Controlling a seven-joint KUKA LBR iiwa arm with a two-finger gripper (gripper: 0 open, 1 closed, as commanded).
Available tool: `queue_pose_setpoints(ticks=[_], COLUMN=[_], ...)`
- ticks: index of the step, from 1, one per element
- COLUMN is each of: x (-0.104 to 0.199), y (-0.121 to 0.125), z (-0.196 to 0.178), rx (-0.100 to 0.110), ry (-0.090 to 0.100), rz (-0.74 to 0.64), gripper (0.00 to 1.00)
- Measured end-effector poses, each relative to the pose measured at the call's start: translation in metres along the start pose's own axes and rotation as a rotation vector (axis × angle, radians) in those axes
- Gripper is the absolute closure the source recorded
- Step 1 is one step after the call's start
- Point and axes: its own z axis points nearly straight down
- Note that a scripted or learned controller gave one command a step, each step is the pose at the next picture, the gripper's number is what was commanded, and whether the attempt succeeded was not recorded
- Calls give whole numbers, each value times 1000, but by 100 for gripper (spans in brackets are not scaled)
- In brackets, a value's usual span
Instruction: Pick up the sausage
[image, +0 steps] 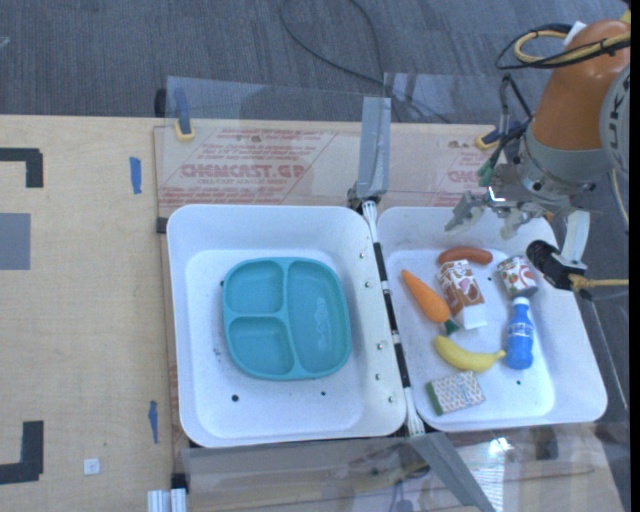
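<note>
Wooden bench, 2 white bins; right bin (580, 395) holds toys. Sausage (465, 255) lies at far edge of pile, just behind milk carton (462, 287), free on top for straight-down grab. Gripper (497, 208) hovers above sausage, jaws apart, nothing between.

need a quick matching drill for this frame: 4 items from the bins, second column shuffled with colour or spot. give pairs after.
Column 1:
1. sausage
2. banana
3. bottle
4. divided plate

Column 2:
A. teal, in the left bin
B. reddish brown, at the far edge of the right bin, just below the gripper
C. blue with a white cap, upright in the picture, right of the banana
D. yellow, lying below the carrot

Pairs: 1-B, 2-D, 3-C, 4-A
</note>
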Motion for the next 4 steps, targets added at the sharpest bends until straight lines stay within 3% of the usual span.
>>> queue_pose_setpoints(ticks=[1, 2, 3, 4], x=[-54, -53, -53, -25], y=[14, 30, 31, 30], z=[99, 127, 119, 16], rx=[-6, -3, -4, -6], ry=[-2, -2, -2, -3], rz=[-298, -339, -340, -333], gripper=[0, 0, 100, 100])
